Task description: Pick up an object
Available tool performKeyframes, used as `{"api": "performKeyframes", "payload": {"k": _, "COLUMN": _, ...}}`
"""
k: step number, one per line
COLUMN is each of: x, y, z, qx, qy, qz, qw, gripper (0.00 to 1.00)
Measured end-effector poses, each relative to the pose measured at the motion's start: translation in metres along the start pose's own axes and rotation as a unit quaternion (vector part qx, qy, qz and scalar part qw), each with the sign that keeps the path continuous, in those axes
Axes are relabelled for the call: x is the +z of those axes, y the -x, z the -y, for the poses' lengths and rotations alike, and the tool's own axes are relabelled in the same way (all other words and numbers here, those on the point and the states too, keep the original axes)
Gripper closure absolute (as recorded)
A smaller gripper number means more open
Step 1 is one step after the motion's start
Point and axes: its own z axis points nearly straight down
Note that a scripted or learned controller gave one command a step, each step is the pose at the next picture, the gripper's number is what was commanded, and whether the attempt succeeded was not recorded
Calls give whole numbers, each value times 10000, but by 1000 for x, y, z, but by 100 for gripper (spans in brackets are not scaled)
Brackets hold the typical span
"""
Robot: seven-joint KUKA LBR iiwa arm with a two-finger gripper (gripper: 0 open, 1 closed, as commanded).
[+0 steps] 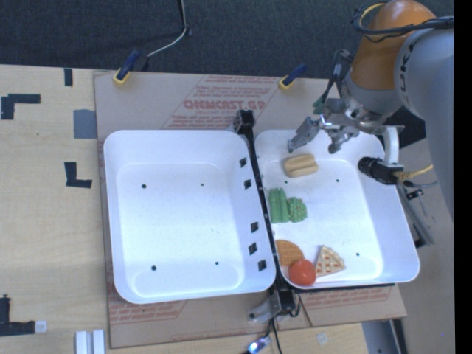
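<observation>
A pale wooden bench (44, 220) is lying under a brown cardboard sheet (214, 105), with dark carpet (88, 13) stretching beyond its far edge.

Right bin (383, 220) contents: a tan bread roll (300, 166) lies flat near the far wall. A green broccoli-like piece (285, 206) lies beside the divider. At the near edge, an orange disc (287, 251), red tomato (301, 273) and waffle wedge (330, 261) cluster, apparently touching.

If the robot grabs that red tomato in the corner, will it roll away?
Probably. The red tomato looks round and smooth, so it could roll or slip if nudged. It sits against the waffle wedge and an orange round piece, which may hold it. It looks like light toy food.
</observation>
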Motion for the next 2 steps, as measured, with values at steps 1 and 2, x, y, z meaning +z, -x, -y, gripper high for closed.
{"api": "performKeyframes", "payload": {"k": 1, "x": -74, "y": 46, "z": -23, "qx": 14, "qy": 49, "qz": 23, "qw": 10000, "gripper": 0}}
{"api": "performKeyframes", "payload": {"k": 2, "x": -227, "y": 76, "z": 26, "qx": 20, "qy": 96, "qz": 36, "qw": 9999, "gripper": 0}}
